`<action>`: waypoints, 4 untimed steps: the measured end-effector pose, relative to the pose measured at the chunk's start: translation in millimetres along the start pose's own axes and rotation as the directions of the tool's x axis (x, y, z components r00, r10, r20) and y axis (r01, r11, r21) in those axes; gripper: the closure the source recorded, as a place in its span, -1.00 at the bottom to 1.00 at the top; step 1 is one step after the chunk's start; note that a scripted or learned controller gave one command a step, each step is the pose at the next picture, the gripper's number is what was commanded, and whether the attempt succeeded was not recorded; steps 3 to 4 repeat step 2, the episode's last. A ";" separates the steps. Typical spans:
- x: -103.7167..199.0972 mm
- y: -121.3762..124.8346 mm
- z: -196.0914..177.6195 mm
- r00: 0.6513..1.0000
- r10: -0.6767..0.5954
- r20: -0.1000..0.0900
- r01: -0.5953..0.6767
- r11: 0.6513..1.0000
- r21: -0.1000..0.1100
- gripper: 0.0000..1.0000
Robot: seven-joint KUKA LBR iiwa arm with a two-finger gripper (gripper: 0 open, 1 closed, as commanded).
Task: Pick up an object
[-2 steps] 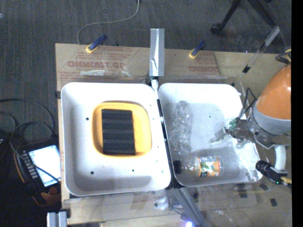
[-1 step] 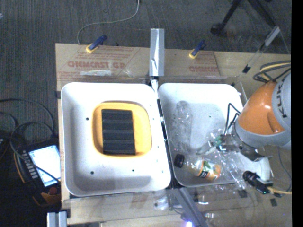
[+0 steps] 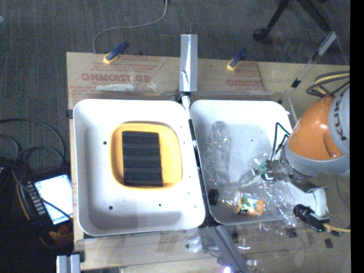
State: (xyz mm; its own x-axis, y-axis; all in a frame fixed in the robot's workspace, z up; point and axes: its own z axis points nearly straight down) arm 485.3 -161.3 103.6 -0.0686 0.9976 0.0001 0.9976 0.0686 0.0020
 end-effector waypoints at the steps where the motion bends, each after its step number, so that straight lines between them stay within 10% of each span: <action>1: 112.6 6.6 -106.0 1.000 -0.016 0.000 0.016 1.000 0.004 1.00; 2: 80.8 25.8 -164.5 0.977 -0.215 0.001 0.215 0.977 0.003 1.00; 4: 80.8 25.8 -164.5 0.977 -0.215 0.001 0.215 0.977 0.003 1.00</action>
